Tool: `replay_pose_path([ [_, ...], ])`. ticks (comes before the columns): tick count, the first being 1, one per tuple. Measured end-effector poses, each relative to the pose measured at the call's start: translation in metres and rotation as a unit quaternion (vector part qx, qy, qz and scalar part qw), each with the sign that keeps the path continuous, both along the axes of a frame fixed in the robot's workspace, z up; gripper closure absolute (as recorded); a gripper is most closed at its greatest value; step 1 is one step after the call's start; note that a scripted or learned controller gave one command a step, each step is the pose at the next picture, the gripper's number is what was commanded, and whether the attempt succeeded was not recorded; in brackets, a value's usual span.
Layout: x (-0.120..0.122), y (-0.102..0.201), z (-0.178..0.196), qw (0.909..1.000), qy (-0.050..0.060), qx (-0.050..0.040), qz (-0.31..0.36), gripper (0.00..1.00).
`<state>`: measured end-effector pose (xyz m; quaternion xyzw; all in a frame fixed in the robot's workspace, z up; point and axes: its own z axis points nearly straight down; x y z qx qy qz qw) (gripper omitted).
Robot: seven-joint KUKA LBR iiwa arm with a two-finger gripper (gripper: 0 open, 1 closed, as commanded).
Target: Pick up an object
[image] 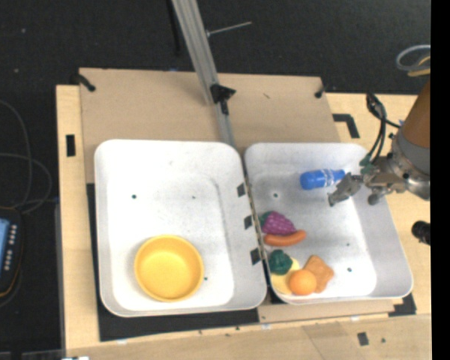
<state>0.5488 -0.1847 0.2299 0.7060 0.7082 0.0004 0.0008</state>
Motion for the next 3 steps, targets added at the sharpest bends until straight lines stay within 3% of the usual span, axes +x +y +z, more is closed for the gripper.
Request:
replay_pose_path([
  [1,0.0,0.0,0.0,1.0,0.0,0.0002,0.0,0.0],
  [3,-0.009,-0.004,-0.099,1.0,0.003,0.0,-0.002,0.0],
])
